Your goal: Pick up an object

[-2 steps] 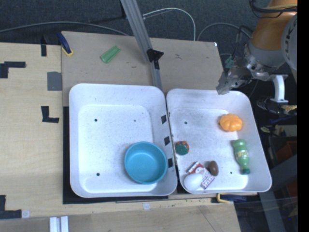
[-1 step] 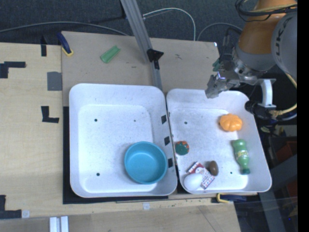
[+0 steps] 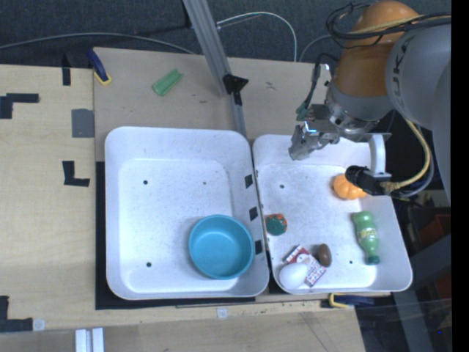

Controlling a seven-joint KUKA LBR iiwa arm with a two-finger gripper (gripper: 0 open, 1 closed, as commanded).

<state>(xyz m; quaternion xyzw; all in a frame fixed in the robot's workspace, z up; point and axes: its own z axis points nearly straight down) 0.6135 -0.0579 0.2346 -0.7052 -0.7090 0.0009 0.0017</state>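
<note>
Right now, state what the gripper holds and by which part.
Nothing is seen held: the gripper hangs above the right bin's far-left corner, with no object between its fingers.

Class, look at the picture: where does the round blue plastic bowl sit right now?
The round blue plastic bowl sits in the left white bin, in its near right corner, close to the wall shared with the right white bin.
</note>
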